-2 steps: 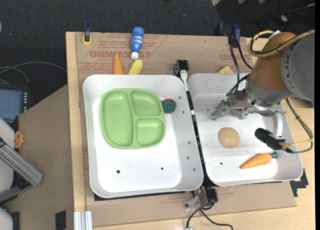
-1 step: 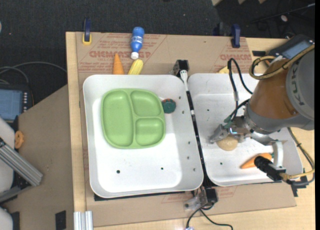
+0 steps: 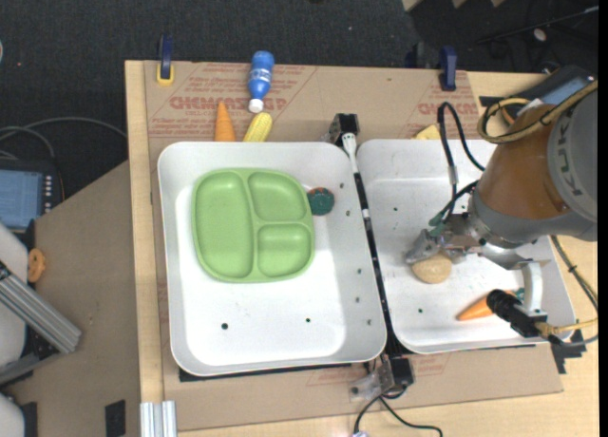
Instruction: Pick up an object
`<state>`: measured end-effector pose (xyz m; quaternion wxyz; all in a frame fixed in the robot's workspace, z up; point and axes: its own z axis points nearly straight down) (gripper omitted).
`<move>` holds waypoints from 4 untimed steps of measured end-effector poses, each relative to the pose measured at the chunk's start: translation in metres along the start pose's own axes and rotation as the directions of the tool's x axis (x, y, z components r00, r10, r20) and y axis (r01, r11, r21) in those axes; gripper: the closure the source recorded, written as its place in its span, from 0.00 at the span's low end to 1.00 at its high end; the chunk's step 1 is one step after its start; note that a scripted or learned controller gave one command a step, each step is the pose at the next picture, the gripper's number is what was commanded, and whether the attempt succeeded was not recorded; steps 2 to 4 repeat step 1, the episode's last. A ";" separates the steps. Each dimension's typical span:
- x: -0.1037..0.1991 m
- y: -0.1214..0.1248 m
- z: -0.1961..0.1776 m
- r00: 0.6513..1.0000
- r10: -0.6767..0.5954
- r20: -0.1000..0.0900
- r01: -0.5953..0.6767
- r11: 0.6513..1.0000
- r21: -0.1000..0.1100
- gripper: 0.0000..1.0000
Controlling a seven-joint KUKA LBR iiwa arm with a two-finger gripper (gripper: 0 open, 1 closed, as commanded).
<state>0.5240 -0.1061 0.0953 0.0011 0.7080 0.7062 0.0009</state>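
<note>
Going from the left of the frame, the left bin (image 3: pixel 266 331) holds a green divided plate (image 3: pixel 254 224) with three compartments, all bare, lying in its upper left part. Just beside the plate's upper right corner sits a small dark teal object (image 3: pixel 322 200), near the bin's right wall. Above this bin, on the tabletop (image 3: pixel 142 236), lie a blue and white bottle (image 3: pixel 259 79), an orange carrot-like piece (image 3: pixel 223 123) and a yellow piece (image 3: pixel 257 126), all outside the bins.

The right bin (image 3: pixel 408 188) holds a pale tan rounded object (image 3: pixel 432 270) at centre right of the frame, and an orange carrot (image 3: pixel 474 310) lower right of it, near the bin's lower edge.

The step in hand looks like the reach and close: the hand (image 3: pixel 429 249) is low in the right bin, directly over and seemingly touching the top of the tan object. Whether it is spread or closed I cannot tell, as the wrist hides much of it, and nothing shows clearly gripped.

The next move, as I judge it, calls for closing squarely on the tan object and lifting straight up; its rounded form may let it slip out sideways.
</note>
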 end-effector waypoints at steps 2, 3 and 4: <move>0.065 0.037 -0.095 1.000 -0.010 -0.001 0.010 1.000 -0.008 1.00; 0.065 0.037 -0.095 1.000 -0.010 -0.001 0.010 1.000 -0.008 1.00; 0.065 0.037 -0.095 1.000 -0.010 -0.001 0.010 1.000 -0.008 1.00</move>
